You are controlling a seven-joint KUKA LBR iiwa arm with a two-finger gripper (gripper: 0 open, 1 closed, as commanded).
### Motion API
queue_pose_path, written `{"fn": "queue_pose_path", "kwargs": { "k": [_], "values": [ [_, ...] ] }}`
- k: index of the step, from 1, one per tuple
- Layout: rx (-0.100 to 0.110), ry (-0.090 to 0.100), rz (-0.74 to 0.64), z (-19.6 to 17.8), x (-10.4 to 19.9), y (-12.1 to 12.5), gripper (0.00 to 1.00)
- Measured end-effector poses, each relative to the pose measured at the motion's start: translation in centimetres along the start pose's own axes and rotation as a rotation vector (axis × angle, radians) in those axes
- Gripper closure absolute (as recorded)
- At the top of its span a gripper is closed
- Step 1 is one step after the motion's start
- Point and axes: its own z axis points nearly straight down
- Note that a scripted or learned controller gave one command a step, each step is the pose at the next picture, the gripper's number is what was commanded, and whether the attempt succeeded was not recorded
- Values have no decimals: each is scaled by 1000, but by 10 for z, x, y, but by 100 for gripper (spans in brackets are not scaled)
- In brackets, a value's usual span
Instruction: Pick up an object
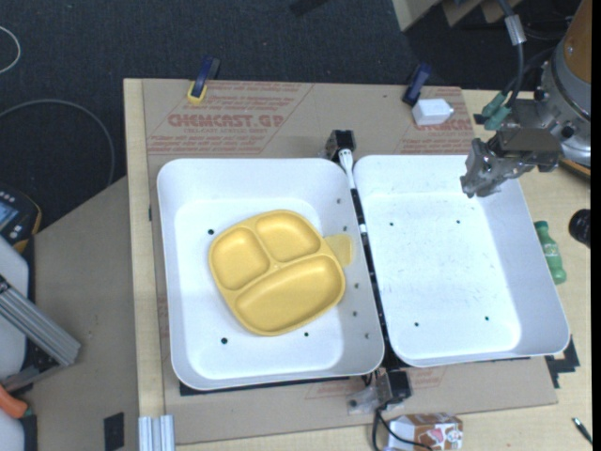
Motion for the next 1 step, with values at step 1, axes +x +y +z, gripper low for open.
{"fn": "queue_pose_path", "kwargs": {
  "k": [1],
  "values": [
    [12,2,-6,41,89,-2,100]
  ]
}}
